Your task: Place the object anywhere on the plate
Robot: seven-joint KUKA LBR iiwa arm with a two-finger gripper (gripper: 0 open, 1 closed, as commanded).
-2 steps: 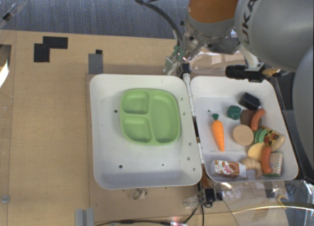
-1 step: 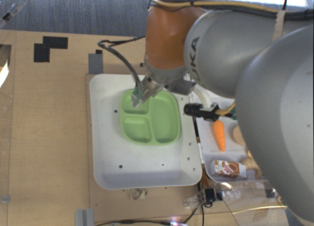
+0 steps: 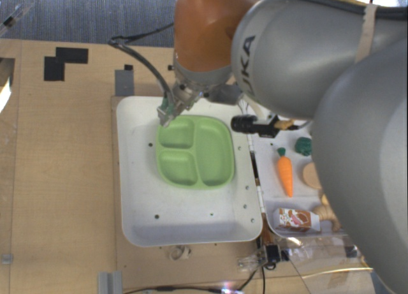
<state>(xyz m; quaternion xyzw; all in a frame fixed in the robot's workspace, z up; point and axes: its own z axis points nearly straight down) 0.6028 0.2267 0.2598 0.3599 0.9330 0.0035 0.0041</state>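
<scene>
We look down from above and see the big grey arm (image 3: 306, 50) with its orange band (image 3: 204, 25) come in from the right side. Its gripper (image 3: 169, 113) hangs over the far left corner of the green plate (image 3: 194, 152). We cannot tell from here if it grips something. The plate has three parts and sits in the left white bin (image 3: 146, 222), a bit toward the far side. The things we could put on the plate lie in the right white bin (image 3: 271, 191), well apart from the gripper, on the other side of the wall between the bins. There we see an orange carrot (image 3: 285, 175) lying with its green top toward the far side. Just past it is a small dark green thing (image 3: 305, 146). Near the front lies a flat packet (image 3: 294, 220) with brown and white on it. A tan round thing (image 3: 311, 175) peeks out from under the arm, and we cannot tell what it is. Both bins rest on a light wooden desk (image 3: 57, 178). On the desk there are black block marks (image 3: 64, 62) at the far left. Behind the desk the floor is a dark grey mat (image 3: 76, 6). Some wires (image 3: 255, 273) lie at the front edge of the desk.
</scene>
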